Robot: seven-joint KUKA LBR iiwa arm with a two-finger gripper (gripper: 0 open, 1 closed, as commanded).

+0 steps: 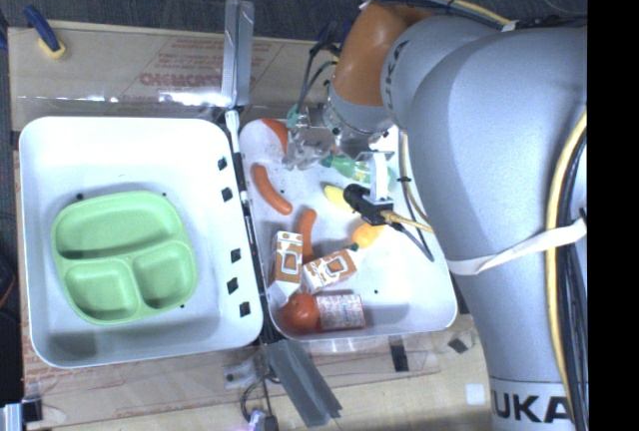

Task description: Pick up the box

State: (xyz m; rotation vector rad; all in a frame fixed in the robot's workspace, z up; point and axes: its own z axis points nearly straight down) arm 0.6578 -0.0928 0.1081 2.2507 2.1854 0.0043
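Note:
Two small orange-and-white boxes lie in the right bin [424,304]: one box [289,254] stands near the bin's left wall, the other box [329,269] lies tilted just to its right. My gripper [303,150] hangs over the far part of the right bin, well behind both boxes and apart from them. It is next to a red-and-white item [265,132] and above a sausage [271,188]. The arm's wrist covers the bin's far right corner.
Around the boxes lie a second sausage [305,227], a small orange item [367,234], a yellow piece [334,192], a can [341,311] and a red tomato [298,312]. A green divided tray [120,254] lies in the left bin [40,170].

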